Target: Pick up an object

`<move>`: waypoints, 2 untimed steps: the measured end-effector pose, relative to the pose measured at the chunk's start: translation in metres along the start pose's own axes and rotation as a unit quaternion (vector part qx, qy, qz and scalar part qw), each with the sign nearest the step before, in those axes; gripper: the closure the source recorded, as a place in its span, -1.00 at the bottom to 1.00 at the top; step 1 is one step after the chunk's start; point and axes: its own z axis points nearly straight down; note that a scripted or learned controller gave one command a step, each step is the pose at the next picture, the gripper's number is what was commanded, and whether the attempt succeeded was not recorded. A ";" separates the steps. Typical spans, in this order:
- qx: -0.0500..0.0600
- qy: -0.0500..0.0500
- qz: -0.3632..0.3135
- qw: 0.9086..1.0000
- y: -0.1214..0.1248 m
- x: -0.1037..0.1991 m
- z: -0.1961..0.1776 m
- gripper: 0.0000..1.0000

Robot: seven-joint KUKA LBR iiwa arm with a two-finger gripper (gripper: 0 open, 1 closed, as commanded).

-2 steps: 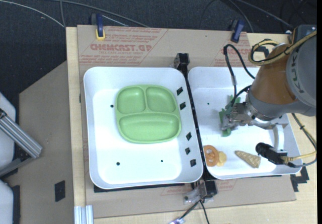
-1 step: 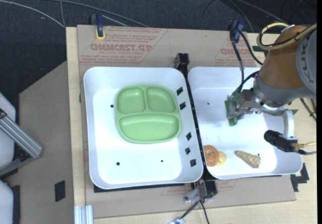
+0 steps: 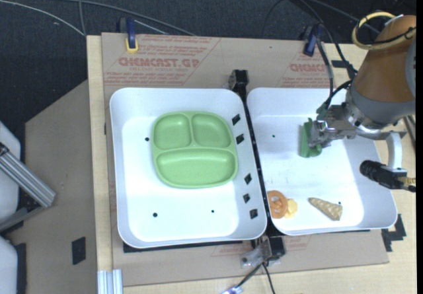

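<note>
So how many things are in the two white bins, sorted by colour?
Green: 2, the divided plate in the left bin and the green object at the pincer in the right bin.
Orange: 1, the pretzel-shaped toy.
Tan: 1, the wedge-shaped piece.
Total: 4

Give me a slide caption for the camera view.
Gripper at a green object in the right bin; divided green plate in the left bin.
</note>
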 end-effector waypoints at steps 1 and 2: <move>0.001 0.000 0.000 1.000 0.001 0.000 -0.018 1.00; 0.001 0.002 -0.003 1.000 -0.001 0.053 -0.031 1.00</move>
